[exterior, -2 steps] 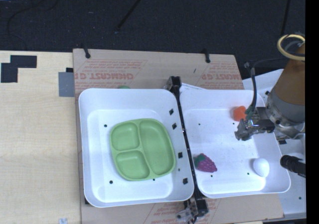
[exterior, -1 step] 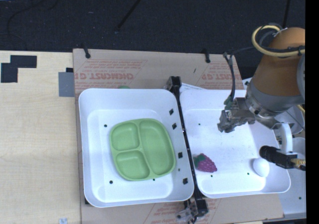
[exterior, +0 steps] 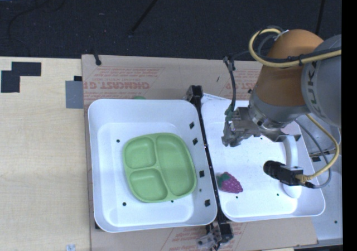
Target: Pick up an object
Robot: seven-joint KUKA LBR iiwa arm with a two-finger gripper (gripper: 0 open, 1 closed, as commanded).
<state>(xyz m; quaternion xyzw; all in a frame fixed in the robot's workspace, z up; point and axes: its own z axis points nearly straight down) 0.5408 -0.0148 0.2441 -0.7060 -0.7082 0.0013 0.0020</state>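
Note:
A purple bunch of grapes (exterior: 230, 182) with a green stem lies in the right bin (exterior: 262, 205), near its left wall and front. My gripper (exterior: 233, 133) hangs over the same bin's middle, up and slightly right of the grapes, well apart from them. Nothing shows between its fingers. A green divided plate (exterior: 159, 166) lies flat in the left bin (exterior: 106, 133).
A black divider rail (exterior: 203, 155) runs between the two bins. The arm's grey and orange body (exterior: 290, 77) covers the right bin's back right part. Cardboard lies under both bins, and the wooden bench top stretches to the left.

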